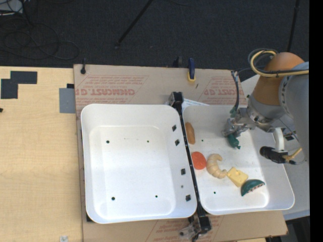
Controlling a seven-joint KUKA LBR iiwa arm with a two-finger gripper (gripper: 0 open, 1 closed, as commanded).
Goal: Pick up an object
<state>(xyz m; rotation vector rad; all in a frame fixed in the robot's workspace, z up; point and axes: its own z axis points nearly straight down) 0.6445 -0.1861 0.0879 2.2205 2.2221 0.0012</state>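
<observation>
From my seat nothing is lifted yet: my gripper (234,135) hangs over the right bin (275,198); I cannot tell its grip. The croissant (216,165) lies nearby, untouched.

Fixed overhead camera, slanted down on bins (91,130).

Dark carpeted floor (151,24) beyond the bench, crossed by black cables (35,34). Light wooden tabletop (35,150) on the left. Printed cardboard sheet (131,87) under both bins, held by blue clamp (191,69).
</observation>
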